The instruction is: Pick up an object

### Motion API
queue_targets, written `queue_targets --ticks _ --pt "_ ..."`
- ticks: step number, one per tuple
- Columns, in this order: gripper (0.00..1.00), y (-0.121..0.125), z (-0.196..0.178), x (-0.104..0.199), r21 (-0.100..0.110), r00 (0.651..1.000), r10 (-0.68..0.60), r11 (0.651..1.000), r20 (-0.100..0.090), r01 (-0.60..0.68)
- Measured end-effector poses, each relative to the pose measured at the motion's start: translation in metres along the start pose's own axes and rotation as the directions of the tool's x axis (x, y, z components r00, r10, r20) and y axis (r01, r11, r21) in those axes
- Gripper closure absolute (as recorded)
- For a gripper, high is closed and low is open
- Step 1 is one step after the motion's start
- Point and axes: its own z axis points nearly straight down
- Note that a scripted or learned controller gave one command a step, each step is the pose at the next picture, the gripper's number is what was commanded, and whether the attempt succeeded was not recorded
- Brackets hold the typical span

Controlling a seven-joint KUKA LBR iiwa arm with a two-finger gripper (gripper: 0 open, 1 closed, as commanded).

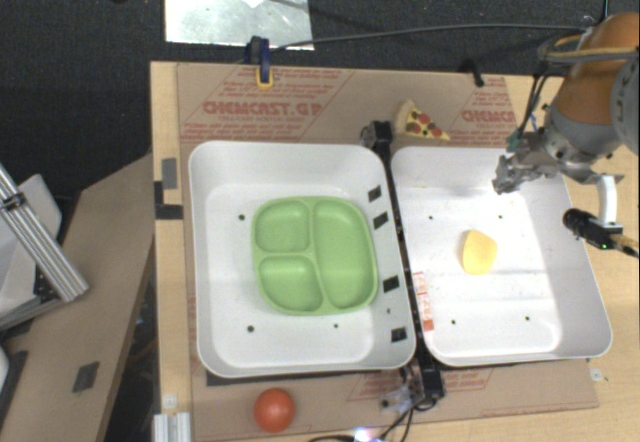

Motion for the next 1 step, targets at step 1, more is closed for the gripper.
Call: queue_targets --ticks 1 --pt "1.00 0.0024 -0.0632 -0.0072 -0.003 1.000 0.001 1.000 0.001 -0.001"
